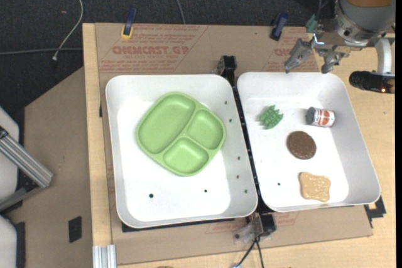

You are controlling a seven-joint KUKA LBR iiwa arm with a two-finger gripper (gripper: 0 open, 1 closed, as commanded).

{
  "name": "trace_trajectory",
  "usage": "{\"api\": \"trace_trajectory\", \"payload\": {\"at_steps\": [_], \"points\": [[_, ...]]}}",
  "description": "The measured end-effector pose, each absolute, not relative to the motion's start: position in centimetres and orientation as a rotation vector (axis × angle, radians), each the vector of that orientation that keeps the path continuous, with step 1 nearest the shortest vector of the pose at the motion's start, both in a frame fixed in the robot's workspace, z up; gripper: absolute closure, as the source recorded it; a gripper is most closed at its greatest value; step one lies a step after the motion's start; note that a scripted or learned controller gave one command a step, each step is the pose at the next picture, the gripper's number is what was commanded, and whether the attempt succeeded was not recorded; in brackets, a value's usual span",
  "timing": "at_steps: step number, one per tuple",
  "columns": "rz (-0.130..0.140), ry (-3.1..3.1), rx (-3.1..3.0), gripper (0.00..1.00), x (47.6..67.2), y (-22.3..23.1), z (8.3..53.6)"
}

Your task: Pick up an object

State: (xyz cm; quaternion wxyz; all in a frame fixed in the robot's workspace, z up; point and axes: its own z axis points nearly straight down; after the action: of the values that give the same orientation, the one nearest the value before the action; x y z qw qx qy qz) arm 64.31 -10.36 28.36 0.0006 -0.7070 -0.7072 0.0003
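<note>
Your gripper [312, 61] hangs over the far rim of the right white bin [358, 154], fingers spread wide apart, nothing between them. It looks staged for a descent, so no pick yet. Candidates all lie loose in that bin: small green spiky toy [271, 117], red-and-white can [321, 117] on its side, flat round brown disc [302, 145], tan cookie-shaped piece [314, 186]. They're well apart, so each gives finger room. The can is nearest. The green divided plastic plate [181, 133] sits alone in the left white bin [125, 154].

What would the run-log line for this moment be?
hand: open, above right bin's far rim | holding: nothing | right bin: can, green toy | left bin: green tray
</note>
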Motion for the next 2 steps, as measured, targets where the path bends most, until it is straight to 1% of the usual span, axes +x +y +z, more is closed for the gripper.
{"api": "trace_trajectory", "payload": {"at_steps": [1, 2], "points": [[0.001, -2.22, -2.22, 0.0, 64.4, -10.1, 22.4], [0.007, -2.216, -2.216, 0.0, 63.8, -9.8, 16.2]]}}
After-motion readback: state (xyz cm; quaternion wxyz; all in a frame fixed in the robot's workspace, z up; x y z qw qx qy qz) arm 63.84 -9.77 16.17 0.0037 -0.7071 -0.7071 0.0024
